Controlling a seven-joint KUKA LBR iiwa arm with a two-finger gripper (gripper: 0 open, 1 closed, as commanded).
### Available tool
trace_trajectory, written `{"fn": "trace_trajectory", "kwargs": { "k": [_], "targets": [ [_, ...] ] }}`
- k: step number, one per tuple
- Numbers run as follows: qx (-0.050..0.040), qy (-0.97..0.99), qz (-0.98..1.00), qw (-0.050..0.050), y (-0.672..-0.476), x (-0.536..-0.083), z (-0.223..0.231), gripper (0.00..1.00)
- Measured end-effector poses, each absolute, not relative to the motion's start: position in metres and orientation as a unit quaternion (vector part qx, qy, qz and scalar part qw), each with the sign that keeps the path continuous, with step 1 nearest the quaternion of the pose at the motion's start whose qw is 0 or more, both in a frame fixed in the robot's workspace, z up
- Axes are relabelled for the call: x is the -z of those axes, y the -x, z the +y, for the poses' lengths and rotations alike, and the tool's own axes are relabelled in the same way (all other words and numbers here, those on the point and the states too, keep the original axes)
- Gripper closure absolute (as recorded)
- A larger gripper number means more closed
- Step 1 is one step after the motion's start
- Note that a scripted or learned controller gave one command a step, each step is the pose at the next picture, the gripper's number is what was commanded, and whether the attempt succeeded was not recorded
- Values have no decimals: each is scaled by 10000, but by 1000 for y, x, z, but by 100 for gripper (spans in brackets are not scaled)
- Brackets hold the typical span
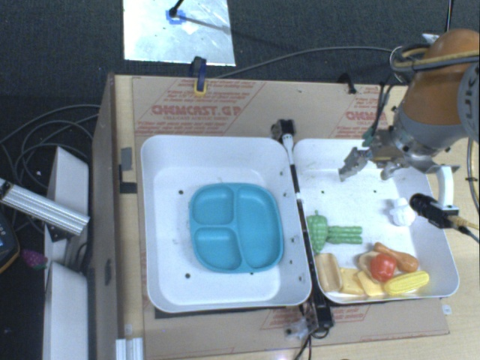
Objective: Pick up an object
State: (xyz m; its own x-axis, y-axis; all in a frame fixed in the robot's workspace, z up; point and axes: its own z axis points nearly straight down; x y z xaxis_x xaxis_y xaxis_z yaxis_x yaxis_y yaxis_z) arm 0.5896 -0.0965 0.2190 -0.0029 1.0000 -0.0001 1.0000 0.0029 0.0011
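Observation:
My gripper (369,165) hangs over the back part of the right bin (322,160), fingers spread open with nothing between them. In front of it lie a green toy vegetable (334,233) near the bin's left wall, a small white object (401,213) to the right, and a heap of toy food at the front: a red tomato (383,266), a yellow corn cob (407,282), an orange sausage (397,256) and pale yellow pieces (337,274). All of them lie apart from the gripper.
The left bin (161,171) holds a blue divided plate (235,226). A black clip (285,131) sits on the divider between the bins. A black cylindrical part (431,209) juts over the right bin's right edge. Cables run across the cardboard behind.

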Motion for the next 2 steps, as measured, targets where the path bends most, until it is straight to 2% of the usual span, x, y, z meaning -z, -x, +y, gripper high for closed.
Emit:
{"fn": "trace_trajectory", "kwargs": {
  "k": [1, 2],
  "targets": [
    [5, -7054, 7088, -4, -634, -135, -92, 0],
    [1, -7052, 7090, 1, -645, -88, -91, 0]
  ]
}}
